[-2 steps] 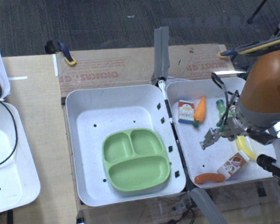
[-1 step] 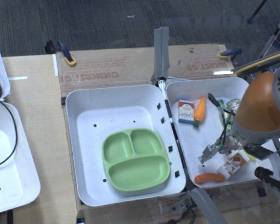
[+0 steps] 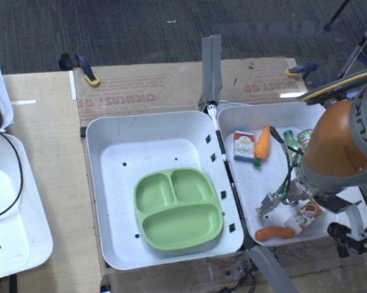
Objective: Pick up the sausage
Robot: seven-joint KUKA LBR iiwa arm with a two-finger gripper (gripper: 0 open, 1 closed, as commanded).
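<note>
The sausage (image 3: 274, 233) is an orange-red link lying on the floor of the right bin (image 3: 244, 115), close to its front wall. My gripper (image 3: 269, 204) hangs just above and slightly behind it, reaching in from the right under the arm's orange band (image 3: 336, 142). Nothing shows held in it. The gripper's tip stands a short way apart from the sausage.
The right bin also holds a carrot (image 3: 262, 143), a small white and red box (image 3: 243, 145), a green bottle (image 3: 289, 138) and a printed packet (image 3: 305, 215) right beside the sausage. A green divided plate (image 3: 176, 208) lies in the left bin (image 3: 110, 181).
</note>
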